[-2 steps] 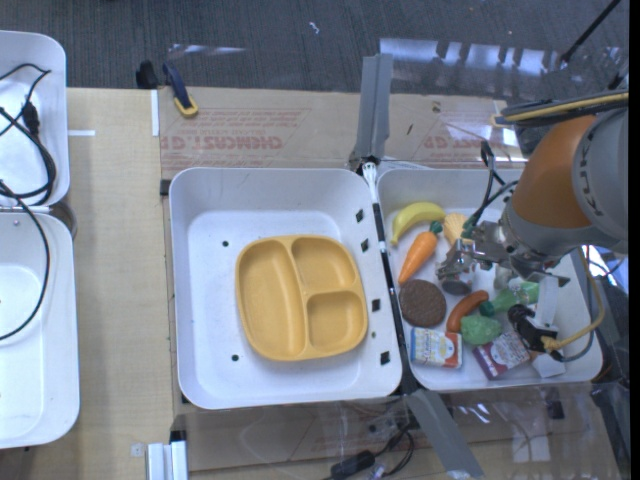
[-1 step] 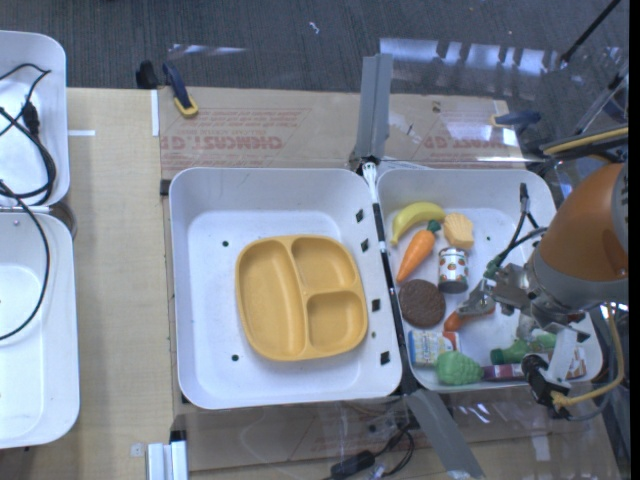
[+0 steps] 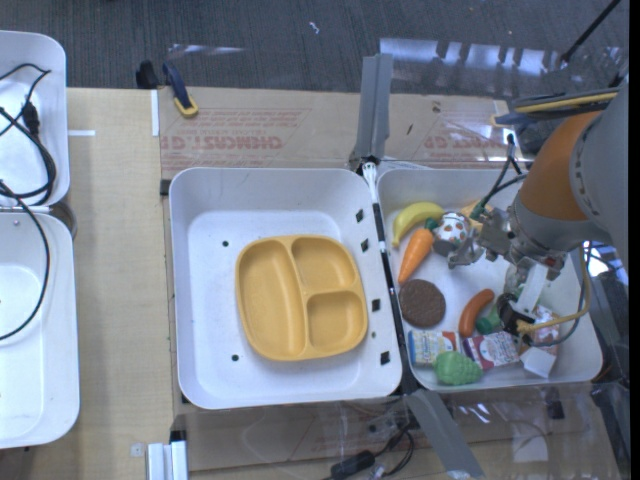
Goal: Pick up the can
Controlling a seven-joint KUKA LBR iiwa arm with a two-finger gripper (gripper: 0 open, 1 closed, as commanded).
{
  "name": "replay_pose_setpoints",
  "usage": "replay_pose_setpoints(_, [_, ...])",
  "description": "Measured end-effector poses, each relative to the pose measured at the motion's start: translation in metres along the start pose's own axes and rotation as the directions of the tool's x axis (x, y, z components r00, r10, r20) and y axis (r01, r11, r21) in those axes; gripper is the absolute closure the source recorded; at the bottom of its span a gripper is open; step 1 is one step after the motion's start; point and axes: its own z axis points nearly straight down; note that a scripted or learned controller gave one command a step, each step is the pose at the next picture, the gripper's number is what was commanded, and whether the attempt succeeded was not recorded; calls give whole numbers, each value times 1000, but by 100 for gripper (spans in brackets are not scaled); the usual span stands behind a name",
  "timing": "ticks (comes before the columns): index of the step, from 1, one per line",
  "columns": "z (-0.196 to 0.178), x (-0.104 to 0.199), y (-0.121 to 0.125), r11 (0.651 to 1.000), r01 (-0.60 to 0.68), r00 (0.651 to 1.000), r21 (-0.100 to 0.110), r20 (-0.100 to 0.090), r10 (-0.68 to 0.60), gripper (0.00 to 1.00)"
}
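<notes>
A small can (image 3: 432, 347) with a pale printed label lies on its side near the front wall of the right bin (image 3: 580, 368). A green lumpy toy (image 3: 458, 369) touches it at the front. My gripper (image 3: 463, 249) hangs low over the back half of that bin, beside a small white patterned ball (image 3: 450, 229) and right of a carrot (image 3: 414, 255). It is well behind the can and apart from it. The grey arm with its orange band (image 3: 556, 183) reaches in from the right.
The right bin also holds a banana (image 3: 415, 217), a dark brown disc (image 3: 422, 303), a red pepper (image 3: 475, 311) and a red-and-white packet (image 3: 492, 348). A yellow divided plate (image 3: 300, 296) lies in the left bin (image 3: 200, 298). Cables hang from the wrist.
</notes>
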Motion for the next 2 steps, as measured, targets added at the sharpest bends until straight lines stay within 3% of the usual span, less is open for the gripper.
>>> replay_pose_setpoints(1, [-100,69,-7,988,153,988,0,1,-153,0])
replay_pose_setpoints(2, [0,36,34,990,144,990,1,2,-144,0])
